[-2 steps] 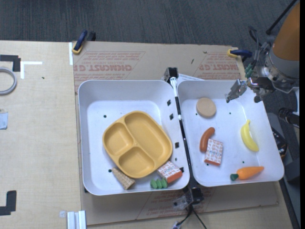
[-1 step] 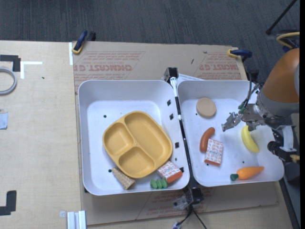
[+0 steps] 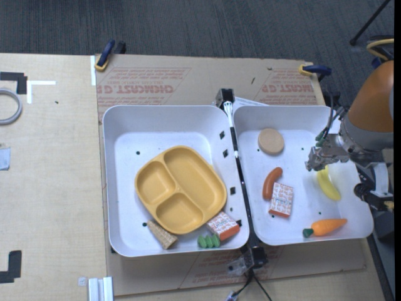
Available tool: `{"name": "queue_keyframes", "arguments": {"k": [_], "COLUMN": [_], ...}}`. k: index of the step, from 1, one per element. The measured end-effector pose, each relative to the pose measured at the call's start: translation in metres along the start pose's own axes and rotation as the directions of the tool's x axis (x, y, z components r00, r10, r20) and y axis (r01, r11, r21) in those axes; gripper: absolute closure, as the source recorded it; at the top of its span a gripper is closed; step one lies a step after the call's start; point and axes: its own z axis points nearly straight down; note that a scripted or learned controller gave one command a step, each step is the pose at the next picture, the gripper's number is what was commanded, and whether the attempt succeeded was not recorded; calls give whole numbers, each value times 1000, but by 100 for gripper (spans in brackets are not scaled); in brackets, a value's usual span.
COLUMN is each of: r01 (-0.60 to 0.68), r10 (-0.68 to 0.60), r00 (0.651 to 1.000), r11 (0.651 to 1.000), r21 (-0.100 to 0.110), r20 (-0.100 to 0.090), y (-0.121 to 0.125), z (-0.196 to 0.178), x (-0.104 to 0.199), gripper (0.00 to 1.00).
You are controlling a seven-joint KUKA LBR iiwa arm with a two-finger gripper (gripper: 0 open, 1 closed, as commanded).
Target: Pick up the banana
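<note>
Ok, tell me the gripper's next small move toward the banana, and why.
Probably a short drop straight down onto the banana. The gripper sits just above the fruit's upper end in the right bin, and nothing shows between its fingers. The banana lies apart from the carrot and the sausage, so a small descent looks unobstructed.

Bench [image 3: 50, 187] | I see cardboard sheet [image 3: 207, 80] on it | two white bins [image 3: 113, 187] on the cardboard, side by side
</note>
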Motion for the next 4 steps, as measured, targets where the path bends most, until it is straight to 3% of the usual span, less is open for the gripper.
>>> {"name": "queue_keyframes", "arguments": {"k": [1,2,3,4], "r01": [1,459,457,194], "r10": [-1,-459,-457,-194], "r00": [1000,888,890,981], "r11": [1000,888,890,981], "r21": [0,0,-2,2], "r20": [0,-2,1,-2], "y": [0,-12,-11,-57], "z": [0,31,21,-26], "x": [0,3,3,19], "gripper": [0,0,100,100]}}
